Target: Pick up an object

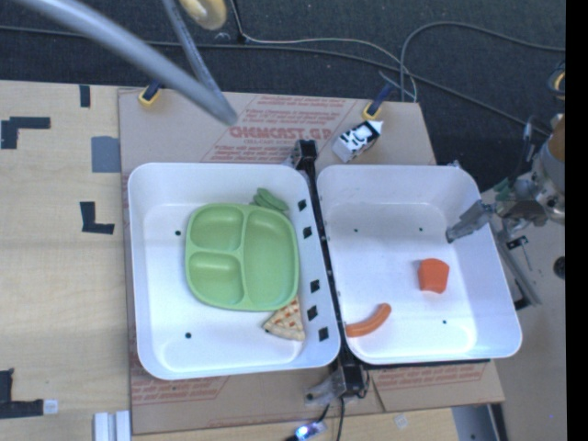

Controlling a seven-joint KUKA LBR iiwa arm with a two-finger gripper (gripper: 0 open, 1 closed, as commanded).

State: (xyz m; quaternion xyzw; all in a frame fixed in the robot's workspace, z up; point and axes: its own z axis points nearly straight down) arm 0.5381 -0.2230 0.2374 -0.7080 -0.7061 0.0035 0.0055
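Two objs in right bin [478, 333] — orange block [434, 276] nearest, just below-left of gripper [467, 223] at bin's right rim; sausage [368, 321] farther left. Finger state: can't tell.

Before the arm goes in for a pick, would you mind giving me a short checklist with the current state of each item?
1. Targets in right bin: orange block and sausage lie apart: ok.
2. Gripper over the right bin's far right rim, holding nothing visible: ok.
3. Finger opening: cannot tell.
4. Orange block unobstructed from above: ok.
5. Pizza slice touches green plate in left bin: not ok for a clean pick.
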